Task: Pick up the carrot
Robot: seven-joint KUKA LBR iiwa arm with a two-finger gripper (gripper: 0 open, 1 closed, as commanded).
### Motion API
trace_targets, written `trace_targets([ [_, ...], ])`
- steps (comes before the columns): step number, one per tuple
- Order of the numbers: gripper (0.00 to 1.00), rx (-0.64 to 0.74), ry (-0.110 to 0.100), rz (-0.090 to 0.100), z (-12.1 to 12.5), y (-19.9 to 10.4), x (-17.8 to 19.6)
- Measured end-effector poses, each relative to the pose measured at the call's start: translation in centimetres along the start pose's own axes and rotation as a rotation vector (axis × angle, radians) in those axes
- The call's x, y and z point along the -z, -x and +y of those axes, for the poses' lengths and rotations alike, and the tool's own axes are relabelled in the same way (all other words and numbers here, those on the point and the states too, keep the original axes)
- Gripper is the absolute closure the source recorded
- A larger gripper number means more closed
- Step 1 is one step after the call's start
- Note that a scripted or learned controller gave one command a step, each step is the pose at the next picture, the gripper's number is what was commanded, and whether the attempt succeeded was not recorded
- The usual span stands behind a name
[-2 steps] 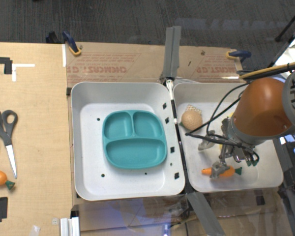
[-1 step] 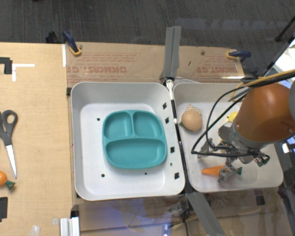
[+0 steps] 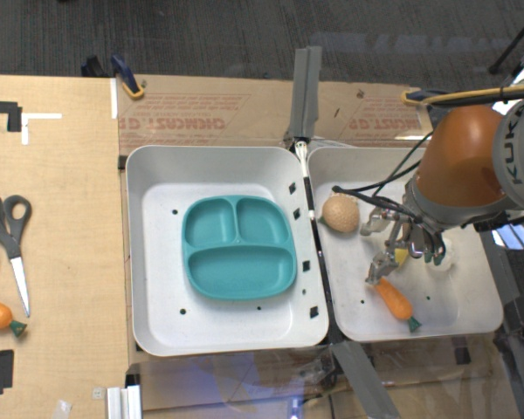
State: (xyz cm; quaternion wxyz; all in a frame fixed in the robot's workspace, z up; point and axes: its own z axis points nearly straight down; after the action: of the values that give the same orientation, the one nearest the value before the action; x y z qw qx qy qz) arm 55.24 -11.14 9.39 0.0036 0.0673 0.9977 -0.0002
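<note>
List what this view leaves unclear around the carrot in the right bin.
- Gripper: its tip meets the carrot at the upper end; too small and cluttered to judge a grip.
- Right bin: the arm covers its upper right part.
- Egg: cables cross its right side.

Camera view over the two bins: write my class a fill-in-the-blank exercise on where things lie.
1. The teal divided plate lies in the ____ bin.
2. In the right bin, the carrot lies nearer the camera than the round beige ____.
3. The gripper hangs just above the carrot's ____ end.
4. On the bench, beside the scissors, lies a second ____.

Missing words: left; ball; orange; carrot
</note>
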Motion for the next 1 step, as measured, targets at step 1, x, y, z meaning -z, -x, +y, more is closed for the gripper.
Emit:
trace_targets([
  [1,1.0,0.003,0.0,-0.005,0.06,0.15,1.02],
])
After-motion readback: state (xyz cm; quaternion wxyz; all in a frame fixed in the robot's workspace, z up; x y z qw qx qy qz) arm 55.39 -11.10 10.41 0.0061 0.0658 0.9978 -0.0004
